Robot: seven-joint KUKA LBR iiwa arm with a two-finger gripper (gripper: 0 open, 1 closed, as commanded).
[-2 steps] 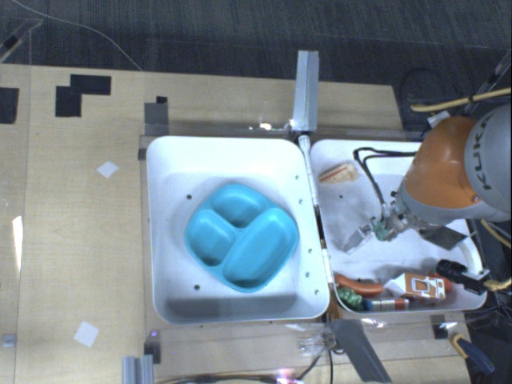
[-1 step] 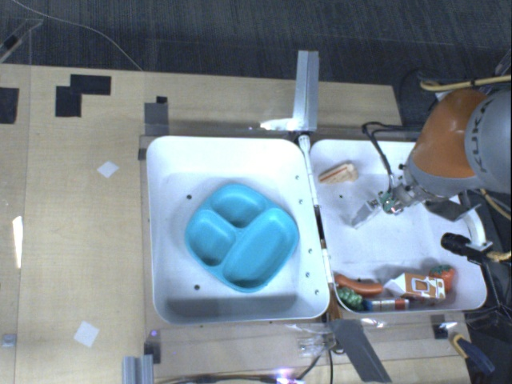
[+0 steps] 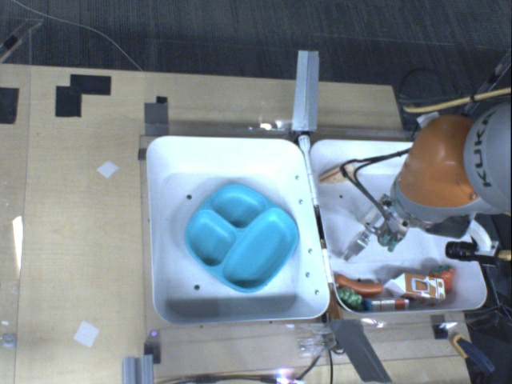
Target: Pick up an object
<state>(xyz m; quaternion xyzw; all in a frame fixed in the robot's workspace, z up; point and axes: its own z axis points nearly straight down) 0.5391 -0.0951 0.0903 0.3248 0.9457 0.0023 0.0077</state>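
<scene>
Toys (image 3: 390, 289) lie along the right bin's (image 3: 336, 160) near wall, below the hand (image 3: 362, 242).

glossy blue plastic tray (image 3: 242, 237); matt wooden bench (image 3: 72, 238)

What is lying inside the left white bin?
Inside the left bin lies one blue sectioned tray, its three compartments bare. The bin floor under the tray is covered.

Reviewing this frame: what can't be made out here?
- Two-finger gripper, camera view: too small and blurred to read as open or shut.
- Right shallow white bin: the grey arm with the orange band hides its right part.
- Small objects along its near edge: too small and crowded to identify.
</scene>
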